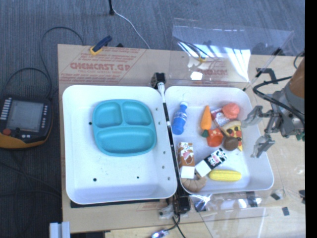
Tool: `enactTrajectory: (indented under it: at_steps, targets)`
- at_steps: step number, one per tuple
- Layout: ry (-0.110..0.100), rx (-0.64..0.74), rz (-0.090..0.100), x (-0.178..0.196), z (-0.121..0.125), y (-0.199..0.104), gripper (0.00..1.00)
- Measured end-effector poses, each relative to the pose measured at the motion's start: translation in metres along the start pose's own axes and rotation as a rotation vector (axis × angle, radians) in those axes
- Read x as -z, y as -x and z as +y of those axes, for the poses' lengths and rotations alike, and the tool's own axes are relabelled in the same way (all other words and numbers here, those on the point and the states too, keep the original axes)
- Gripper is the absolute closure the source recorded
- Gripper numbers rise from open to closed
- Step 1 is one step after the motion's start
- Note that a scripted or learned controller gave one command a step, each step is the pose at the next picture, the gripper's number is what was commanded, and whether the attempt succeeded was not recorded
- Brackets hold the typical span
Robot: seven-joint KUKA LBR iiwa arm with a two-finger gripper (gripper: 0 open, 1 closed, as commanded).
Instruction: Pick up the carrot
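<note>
The carrot (pixel 206 118) is a short orange cone lying upright in the picture, in the upper middle of the right bin (pixel 257 175). It touches a red packet and an orange-red toy below it. My gripper (pixel 251 138) hovers over the bin's right rim, well to the right of the carrot. Its two fingers (pixel 252 116) are spread open with nothing between them.
The right bin also holds a blue bottle (pixel 179 118), a red tomato (pixel 231 110), a pizza slice (pixel 233 131), a corn cob (pixel 225 175), a snack box (pixel 186 153) and a bagel (pixel 194 183). A blue divided plate (pixel 124 127) lies in the left bin (pixel 79 182).
</note>
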State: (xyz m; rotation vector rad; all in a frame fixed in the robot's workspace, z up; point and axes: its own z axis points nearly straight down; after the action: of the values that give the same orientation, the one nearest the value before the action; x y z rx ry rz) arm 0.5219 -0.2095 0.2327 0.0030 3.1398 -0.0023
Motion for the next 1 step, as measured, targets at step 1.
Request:
enactTrajectory:
  at_steps: [1]
  targets:
    - [0.006,0.105,0.009,-0.1251,0.0061,0.0579,0.00]
